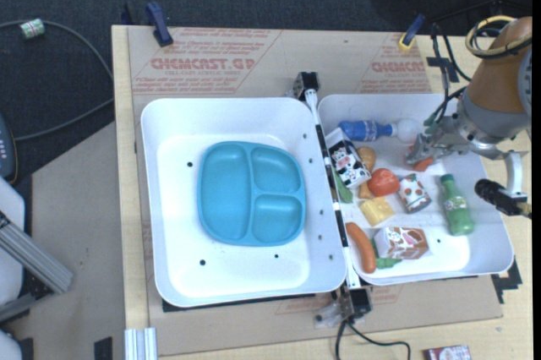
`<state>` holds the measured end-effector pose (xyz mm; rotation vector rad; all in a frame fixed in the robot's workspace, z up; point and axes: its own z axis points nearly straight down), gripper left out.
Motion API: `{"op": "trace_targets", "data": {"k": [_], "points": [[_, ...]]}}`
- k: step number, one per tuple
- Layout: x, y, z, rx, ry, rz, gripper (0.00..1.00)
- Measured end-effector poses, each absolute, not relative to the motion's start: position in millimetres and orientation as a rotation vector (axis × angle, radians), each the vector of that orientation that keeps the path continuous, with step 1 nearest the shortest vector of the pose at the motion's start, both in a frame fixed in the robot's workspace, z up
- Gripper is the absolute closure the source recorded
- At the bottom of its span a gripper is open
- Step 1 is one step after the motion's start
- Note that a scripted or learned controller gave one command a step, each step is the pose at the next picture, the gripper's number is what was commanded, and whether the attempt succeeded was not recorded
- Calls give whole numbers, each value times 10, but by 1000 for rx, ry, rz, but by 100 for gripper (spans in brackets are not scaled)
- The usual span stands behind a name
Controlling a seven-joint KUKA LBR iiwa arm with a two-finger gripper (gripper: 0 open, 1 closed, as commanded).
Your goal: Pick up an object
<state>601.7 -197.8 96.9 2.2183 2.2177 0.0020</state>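
Blue divided plate [252, 193] in left bin [169, 265], toy foods crowding right bin [490, 253], claw [420, 151] low among them

You have two white bins on the bench: the left bin [169, 181] and the right bin [486, 253]. The left one carries one blue divided tray [251, 192], three compartments. In the right one, count one blue bottle [365, 130], one green bottle [457, 204], one black-and-white carton [347, 165], one red tomato-like piece [385, 181], one yellow block [378, 210], one small red-and-white can [414, 193], one carrot [361, 247], and one brown-and-white carton [404, 242]. A small orange-brown item sits by the first carton; you cannot tell its kind. Two blue clamps: one [158, 22], two [412, 30].
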Motion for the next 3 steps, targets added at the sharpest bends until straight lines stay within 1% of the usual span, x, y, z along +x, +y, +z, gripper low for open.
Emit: {"op": "trace_targets", "data": {"k": [1,2,3], "points": [[6644,-1395,896,2228,2225,-24,100],[6643,-1187,904,2229,2220,-25,100],[6191,-1068,1158,2223,2221,-1,100]]}}
